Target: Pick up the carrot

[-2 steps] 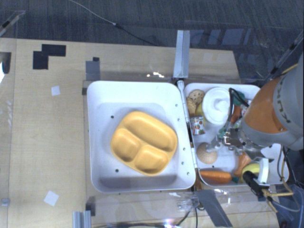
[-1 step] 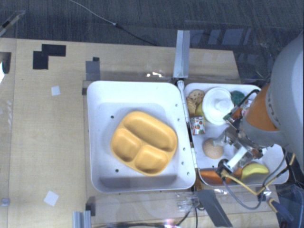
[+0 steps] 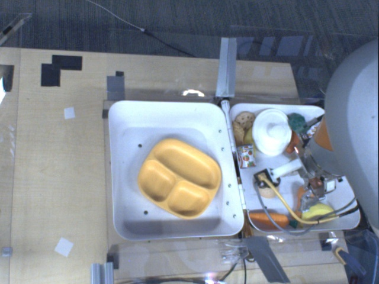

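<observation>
A pale wooden bench (image 3: 53, 176) carries two shallow white bins side by side, with dark carpet beyond its far edge. The carrot (image 3: 267, 220) lies in the right bin (image 3: 349, 218), against that bin's near wall and toward its near-left corner, its long axis running along the wall; it looks smooth, orange and tapered. The gripper (image 3: 311, 185) hangs over the same bin, so the carrot sits nearward and to the left of it, near but apart. Whether it is open or closed cannot be told. A yellow cable (image 3: 281, 201) loops across just above the carrot. Further from the carrot stand a glossy white cup (image 3: 272, 132), biscuits (image 3: 243, 126) and a small can (image 3: 246, 155). The left bin (image 3: 118, 218) holds a rounded, matte yellow divided tray (image 3: 179, 177).
</observation>
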You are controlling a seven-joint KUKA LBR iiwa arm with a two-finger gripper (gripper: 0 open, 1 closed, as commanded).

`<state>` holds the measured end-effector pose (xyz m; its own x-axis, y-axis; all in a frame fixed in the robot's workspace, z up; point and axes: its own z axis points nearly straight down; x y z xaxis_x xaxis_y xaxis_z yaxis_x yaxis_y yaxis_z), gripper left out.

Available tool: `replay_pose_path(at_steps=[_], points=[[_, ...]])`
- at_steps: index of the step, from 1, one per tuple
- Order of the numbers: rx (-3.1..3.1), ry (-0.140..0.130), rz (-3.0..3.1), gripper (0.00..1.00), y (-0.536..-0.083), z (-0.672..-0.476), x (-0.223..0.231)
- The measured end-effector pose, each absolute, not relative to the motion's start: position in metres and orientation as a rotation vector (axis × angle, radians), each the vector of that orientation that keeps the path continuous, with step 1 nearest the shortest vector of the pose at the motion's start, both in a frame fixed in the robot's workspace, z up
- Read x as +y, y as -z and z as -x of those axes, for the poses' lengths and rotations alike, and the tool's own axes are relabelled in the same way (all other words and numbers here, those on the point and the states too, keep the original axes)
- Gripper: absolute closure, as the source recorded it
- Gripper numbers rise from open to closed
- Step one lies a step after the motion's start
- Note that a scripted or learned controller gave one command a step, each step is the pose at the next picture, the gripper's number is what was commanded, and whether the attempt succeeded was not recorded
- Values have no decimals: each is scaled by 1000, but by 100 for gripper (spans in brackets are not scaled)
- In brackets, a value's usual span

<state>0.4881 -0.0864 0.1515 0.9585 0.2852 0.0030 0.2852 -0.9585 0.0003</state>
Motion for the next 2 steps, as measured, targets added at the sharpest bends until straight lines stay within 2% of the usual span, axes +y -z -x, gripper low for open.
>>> replay_pose_path(at_steps=[1, 2], points=[[-419, 7, 3111, 0, -185, -488, -21], [-1295, 1, 2862, 0, -184, -487, -15]])
